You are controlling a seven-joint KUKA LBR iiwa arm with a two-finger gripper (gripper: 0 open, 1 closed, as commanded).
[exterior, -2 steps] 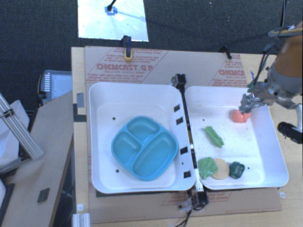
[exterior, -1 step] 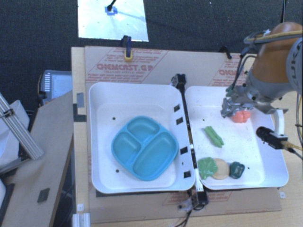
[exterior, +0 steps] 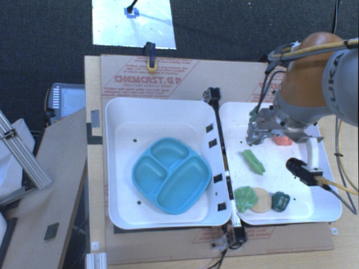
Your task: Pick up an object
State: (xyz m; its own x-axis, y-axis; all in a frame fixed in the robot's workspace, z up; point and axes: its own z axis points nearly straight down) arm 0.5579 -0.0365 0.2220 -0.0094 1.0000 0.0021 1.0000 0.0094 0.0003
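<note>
The gripper (exterior: pixel 255 134) hovers in the right bin (exterior: pixel 322 206), its grip state impossible to tell, with the green pea pod (exterior: pixel 253 161) just below it, probably light, soft, best pinched across its middle.

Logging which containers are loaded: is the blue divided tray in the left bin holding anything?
Empty. The blue divided tray lies flat in the left bin, and all three compartments show bare blue bottoms.

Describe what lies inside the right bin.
The right bin holds a green pod, green leaf, tan disc, dark green lump and pink piece, partly arm-covered.
</note>
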